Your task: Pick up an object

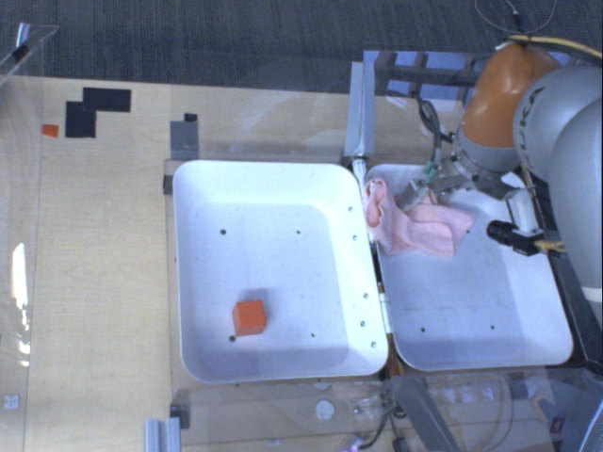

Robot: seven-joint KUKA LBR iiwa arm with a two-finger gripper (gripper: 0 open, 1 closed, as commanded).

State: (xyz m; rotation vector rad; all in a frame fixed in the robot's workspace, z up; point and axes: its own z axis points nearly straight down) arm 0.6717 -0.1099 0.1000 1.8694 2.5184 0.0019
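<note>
A pink cloth lies crumpled in the right bin, against its upper left wall and partly draped on the rim between the bins. My gripper is low over the cloth's upper edge, reaching in from the right under the orange band of the arm. Its tip looks to be at or touching the cloth. A small orange block sits on the floor of the left bin, toward the lower left, far from the gripper.
The grey arm body covers the right bin's upper right corner. A black fitting juts out beside the cloth. Metal brackets stand behind the bins. Black and orange markers lie on the wooden bench at the far left.
</note>
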